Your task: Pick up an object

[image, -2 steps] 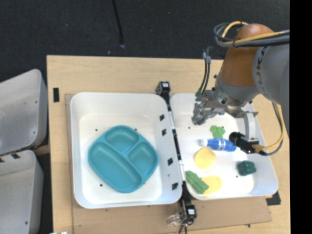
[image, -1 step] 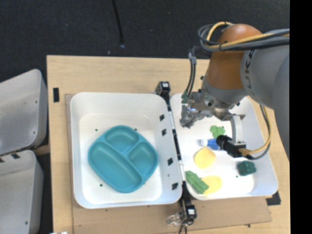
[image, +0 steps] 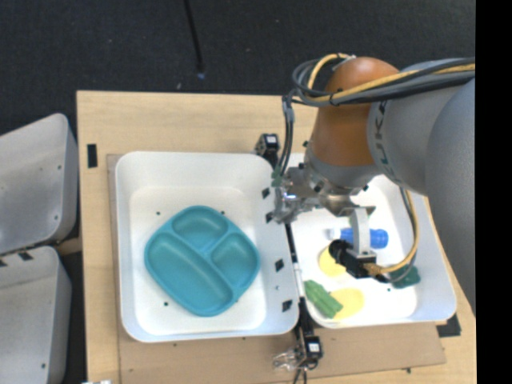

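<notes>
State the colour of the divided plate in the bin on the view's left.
The divided plate is teal blue, seen best in the camera view.

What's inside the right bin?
A green piece, a yellow piece beside it, a second yellow piece, a blue and white item, a dark green piece. The arm covers the far part of the right bin.

No text can be read; dark lettering on the grey arm [image: 376, 134] is too blurred.
</notes>
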Tool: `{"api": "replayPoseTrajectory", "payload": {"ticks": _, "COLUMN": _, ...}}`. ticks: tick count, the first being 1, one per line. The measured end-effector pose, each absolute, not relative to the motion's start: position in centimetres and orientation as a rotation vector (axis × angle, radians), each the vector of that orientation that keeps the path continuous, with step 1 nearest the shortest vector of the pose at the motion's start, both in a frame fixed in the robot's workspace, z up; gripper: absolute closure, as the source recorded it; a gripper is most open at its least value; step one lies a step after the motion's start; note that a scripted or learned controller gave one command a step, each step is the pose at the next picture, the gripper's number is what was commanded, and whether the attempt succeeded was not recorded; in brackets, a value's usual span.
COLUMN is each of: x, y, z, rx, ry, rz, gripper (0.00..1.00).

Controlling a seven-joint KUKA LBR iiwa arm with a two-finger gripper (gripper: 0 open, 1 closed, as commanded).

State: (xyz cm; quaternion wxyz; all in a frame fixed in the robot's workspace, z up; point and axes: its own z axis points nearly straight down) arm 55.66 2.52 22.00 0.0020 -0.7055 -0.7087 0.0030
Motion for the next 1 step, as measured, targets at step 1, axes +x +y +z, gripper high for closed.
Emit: {"api": "replayPoseTrajectory", "payload": {"ticks": 1, "x": 54.26, "y": 6.47, "z": 23.28, "rx": -2.214, "ry": -2.224, "rz": 0.007, "gripper": 1.0}}
